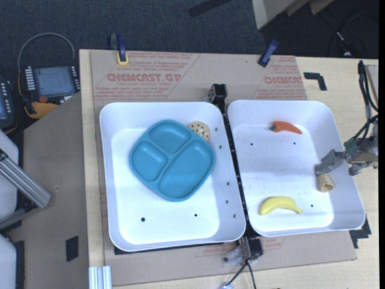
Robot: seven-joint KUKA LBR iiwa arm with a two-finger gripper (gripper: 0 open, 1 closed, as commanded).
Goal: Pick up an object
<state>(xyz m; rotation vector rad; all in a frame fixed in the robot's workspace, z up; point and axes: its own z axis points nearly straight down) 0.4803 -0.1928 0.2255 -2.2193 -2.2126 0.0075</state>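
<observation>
My fingers (pixel 328 172) are at the right edge of the frame, low over the right bin (pixel 264 155). A small tan thing (pixel 325 183) sits just under them. I cannot tell if they are wide or closed. Nothing is lifted yet. The banana (pixel 280 206) lies at lower middle, the carrot (pixel 285 127) higher up. The blue plate (pixel 172 159) and cookie (pixel 199 129) are in the left bin (pixel 120 179).
</observation>
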